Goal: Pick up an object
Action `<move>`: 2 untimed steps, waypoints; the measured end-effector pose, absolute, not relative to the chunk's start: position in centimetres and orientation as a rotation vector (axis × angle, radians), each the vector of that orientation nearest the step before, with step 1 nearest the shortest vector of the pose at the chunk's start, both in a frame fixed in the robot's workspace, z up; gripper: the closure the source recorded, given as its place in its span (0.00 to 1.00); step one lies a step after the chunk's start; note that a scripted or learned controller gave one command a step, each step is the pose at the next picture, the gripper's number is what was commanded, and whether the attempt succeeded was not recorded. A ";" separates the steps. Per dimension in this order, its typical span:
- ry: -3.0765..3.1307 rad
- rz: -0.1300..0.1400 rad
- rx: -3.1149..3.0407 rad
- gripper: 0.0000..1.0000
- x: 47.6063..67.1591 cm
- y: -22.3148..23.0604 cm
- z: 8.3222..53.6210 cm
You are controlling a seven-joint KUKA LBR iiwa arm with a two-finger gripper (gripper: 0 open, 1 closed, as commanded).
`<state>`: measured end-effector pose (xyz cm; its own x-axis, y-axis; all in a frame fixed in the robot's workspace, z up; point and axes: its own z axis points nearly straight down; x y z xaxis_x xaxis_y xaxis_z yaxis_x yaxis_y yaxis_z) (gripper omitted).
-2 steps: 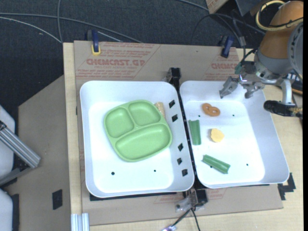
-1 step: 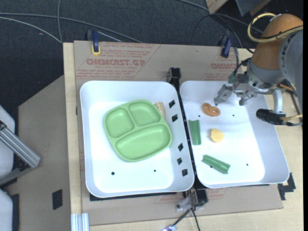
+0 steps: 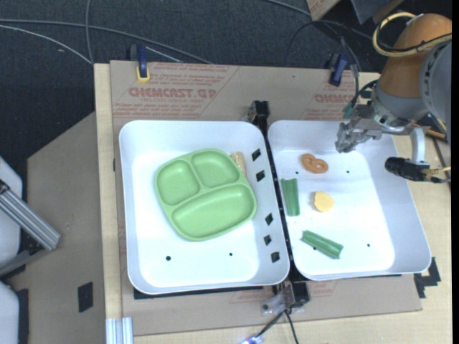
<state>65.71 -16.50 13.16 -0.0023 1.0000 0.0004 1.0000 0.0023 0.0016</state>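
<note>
The right bin (image 3: 387, 213) holds several small items. A brown pretzel-shaped piece (image 3: 313, 164) lies near its back. A yellow chunk (image 3: 323, 202) sits at the middle, and an upright green stick (image 3: 290, 196) lies by the left wall. A green pod (image 3: 322, 244) rests toward the front. My gripper (image 3: 347, 140) hangs over the bin's back part, just right of and behind the pretzel piece, with nothing visibly in it.
The left bin (image 3: 143, 249) carries a green divided plate (image 3: 206, 192) with a beige item (image 3: 238, 163) at its back right edge. A black divider with clips (image 3: 267, 192) runs between the bins. Blue clamps (image 3: 143, 63) hold the board at the back.
</note>
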 end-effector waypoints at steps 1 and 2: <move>2.219 0.005 2.216 1.00 66.1 -16.9 17.7; 2.219 0.006 2.216 1.00 65.4 -16.5 22.6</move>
<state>65.43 -16.50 22.63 -0.0011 1.0000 -0.0013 1.0000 0.0011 0.0063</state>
